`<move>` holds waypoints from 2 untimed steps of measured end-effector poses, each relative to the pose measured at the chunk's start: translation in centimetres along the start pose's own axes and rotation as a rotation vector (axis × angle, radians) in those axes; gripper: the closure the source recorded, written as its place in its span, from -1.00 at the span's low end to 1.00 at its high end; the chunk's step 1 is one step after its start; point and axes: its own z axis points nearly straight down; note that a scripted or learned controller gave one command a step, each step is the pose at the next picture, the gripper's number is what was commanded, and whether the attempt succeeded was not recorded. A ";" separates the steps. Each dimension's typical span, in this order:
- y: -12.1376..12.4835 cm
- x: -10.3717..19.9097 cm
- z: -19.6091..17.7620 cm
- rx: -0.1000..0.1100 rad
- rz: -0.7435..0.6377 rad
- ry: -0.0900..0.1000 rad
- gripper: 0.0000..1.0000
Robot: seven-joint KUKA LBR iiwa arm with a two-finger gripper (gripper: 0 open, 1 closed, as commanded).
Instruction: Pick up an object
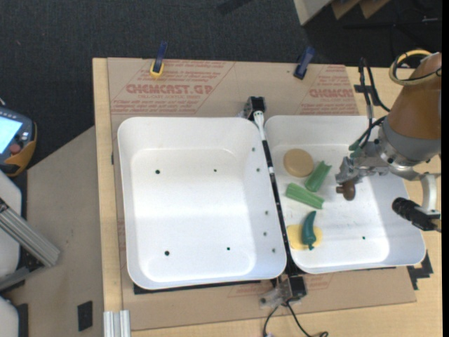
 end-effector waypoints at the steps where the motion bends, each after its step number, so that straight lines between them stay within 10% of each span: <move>1: 0.2 8.0 -4.3 -0.011 -0.006 -0.004 1.00; 2: 3.0 11.8 -8.0 -0.012 -0.004 -0.005 1.00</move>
